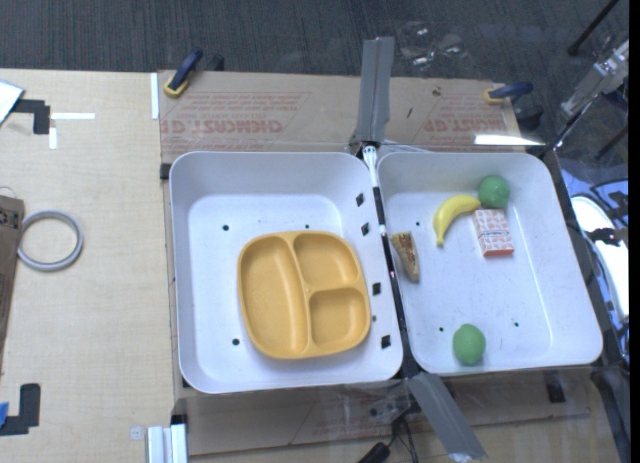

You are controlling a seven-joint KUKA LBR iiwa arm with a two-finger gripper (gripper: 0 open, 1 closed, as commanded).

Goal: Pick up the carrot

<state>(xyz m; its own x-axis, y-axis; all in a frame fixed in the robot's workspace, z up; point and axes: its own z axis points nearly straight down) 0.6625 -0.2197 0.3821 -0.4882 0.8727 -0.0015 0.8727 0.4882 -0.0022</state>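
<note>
A light wooden table (80, 151) stands on a dark grey floor, and on it a sheet of cardboard (260, 116) carries the two white bins side by side. A roll of tape (48, 240) lies on the table, well apart from the bins.

The left bin (185, 281) holds a yellow divided plate (300, 293), which lies flat near the middle, probably as a place to put things down. The loose things are all in the right bin (560, 281), spread apart, so that each one can likely be reached from above. These are a banana (452, 216), a green ball (493, 191) touching the banana's far end, a small red and white box (492, 233) just beside both, a brown wedge (405, 256) against the wall next to the left bin, and a second green ball (469, 344) alone near the front wall.

Where the carrot lies cannot be told; none of these things has a clear carrot shape. The state of the jaws also cannot be told, so no place can be given relative to them. By this judgement the pick is not yet begun.
</note>
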